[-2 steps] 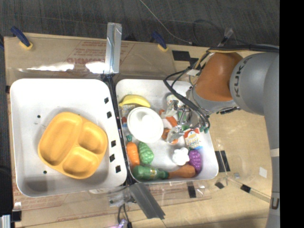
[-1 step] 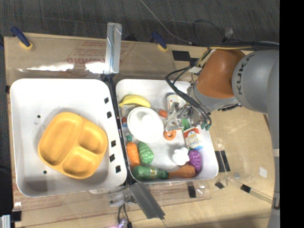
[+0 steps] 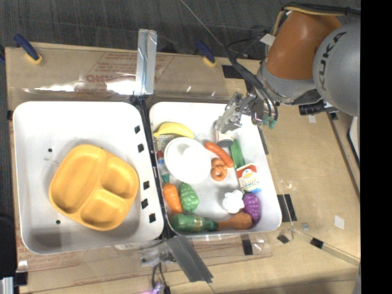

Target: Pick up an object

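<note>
- The end effector [image 3: 228,122] is hanging over the upper right corner of the right bin [image 3: 269,182], its fingers looking spread apart and gripping nothing.
- The white bowl [image 3: 187,159] is sitting in that bin, down and to the left of the end effector.
- A carrot [image 3: 218,152] is lying just right of the bowl, directly below the end effector and apart from it.
- A banana [image 3: 173,128] is resting against the bowl's upper edge.
- A yellow tray [image 3: 94,185] is lying well left of the bowl, in the left bin [image 3: 24,164].
</note>
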You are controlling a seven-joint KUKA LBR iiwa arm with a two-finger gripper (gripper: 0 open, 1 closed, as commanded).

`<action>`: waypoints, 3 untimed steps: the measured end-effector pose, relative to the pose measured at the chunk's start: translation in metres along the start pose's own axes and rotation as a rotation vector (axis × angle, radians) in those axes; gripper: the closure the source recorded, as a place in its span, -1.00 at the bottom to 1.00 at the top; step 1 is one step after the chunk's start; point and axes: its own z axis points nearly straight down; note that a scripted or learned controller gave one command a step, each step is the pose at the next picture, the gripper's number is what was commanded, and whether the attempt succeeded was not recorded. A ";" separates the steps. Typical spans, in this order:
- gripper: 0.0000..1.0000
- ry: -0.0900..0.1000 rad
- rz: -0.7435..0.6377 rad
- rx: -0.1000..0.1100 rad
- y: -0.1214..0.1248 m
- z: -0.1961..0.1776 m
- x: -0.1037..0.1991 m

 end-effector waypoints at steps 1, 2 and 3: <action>1.00 0.003 -0.007 0.001 0.001 -0.008 0.000; 1.00 0.006 0.307 0.003 -0.034 -0.061 -0.024; 1.00 0.014 0.333 0.003 0.027 -0.011 0.031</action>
